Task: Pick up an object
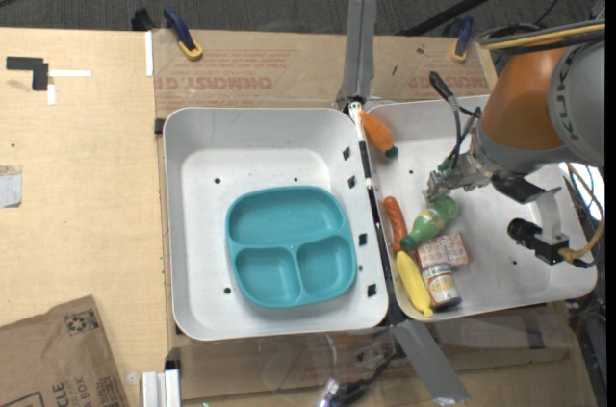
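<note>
- Gripper (445, 184) low over the right bin (500, 285), just above the green bottle (432, 223); fingers too small and dark to read, so cannot tell open from closed, nor whether anything sits between them.
- Most of the wrist masked by the orange band and grey arm (539, 112) entering from the right edge.
- Right bin's right rim hidden behind the arm and a black cable fitting (537, 240).
- Crowded along the right bin's left wall: orange carrot (380, 134) near the far left corner, red sausage (395, 218) midway, yellow banana (414, 284) at the near left corner.
- Green bottle tilted, its base touching a red-and-white packet (444, 252); small can (442, 286) just beside the banana, near the front rim.
- Label on the can too blurred to read.
- Open floor in the right bin's middle and toward its near right corner.
- Left bin (183, 203) carrying a teal divided plate (290, 244) set toward its near side; bare floor along its far wall.
</note>
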You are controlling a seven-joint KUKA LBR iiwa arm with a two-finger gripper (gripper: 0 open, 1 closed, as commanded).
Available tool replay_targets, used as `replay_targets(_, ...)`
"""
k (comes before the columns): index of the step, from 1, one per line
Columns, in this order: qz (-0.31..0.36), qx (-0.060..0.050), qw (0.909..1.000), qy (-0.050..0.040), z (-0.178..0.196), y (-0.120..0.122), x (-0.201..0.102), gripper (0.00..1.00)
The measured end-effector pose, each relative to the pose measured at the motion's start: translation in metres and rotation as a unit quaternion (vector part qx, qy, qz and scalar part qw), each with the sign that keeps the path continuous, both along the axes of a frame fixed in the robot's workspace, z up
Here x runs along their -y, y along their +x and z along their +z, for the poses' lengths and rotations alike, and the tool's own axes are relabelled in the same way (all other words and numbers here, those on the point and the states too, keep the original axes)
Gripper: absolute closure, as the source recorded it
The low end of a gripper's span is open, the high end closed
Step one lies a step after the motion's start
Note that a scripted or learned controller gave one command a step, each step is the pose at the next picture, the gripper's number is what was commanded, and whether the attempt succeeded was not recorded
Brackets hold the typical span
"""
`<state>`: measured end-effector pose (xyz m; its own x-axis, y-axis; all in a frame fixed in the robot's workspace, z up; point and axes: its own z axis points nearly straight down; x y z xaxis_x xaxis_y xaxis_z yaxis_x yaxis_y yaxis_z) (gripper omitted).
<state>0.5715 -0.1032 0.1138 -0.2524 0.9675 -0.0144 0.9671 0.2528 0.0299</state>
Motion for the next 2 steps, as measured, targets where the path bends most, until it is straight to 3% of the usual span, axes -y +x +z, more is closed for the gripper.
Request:
replay_targets(1, 0.000, 0.000, 1.0000, 0.0000, 0.000, 0.000, 0.000, 0.00)
replay_targets(2, -0.008, -0.007, 0.9999, 0.0021, -0.012, 0.022, -0.004, 0.00)
